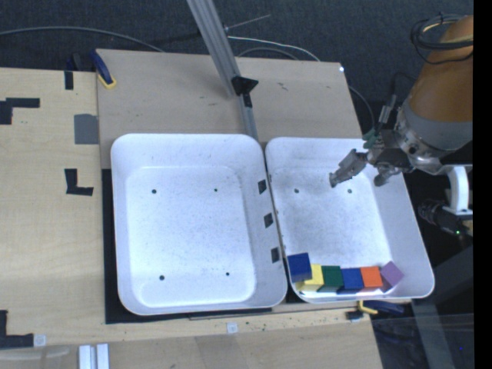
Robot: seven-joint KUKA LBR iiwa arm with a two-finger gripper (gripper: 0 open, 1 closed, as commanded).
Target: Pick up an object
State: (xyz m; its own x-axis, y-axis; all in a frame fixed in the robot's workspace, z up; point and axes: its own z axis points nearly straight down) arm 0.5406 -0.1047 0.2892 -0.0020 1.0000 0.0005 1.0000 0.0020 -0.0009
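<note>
Bench: two white bins [192, 148]; blocks [342, 277] lie well below the spread, empty gripper [360, 171].
Advice: descend squarely over one.

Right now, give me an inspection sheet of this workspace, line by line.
Surface: wooden bench bearing a left bin and a right bin, both white and speckled.
Job's things: coloured blocks in a row along the right bin's near wall: blue, yellow, green, blue, orange, purple.
Clutter: black tape marks and a grey patch on the bench's left.
End effector: end effector above the right bin's far part, open, holding nothing.
Cables: thin cables across the dark floor beyond the bench.
Surroundings: slanted metal pole; blue-and-yellow clamp at the far left corner.
</note>
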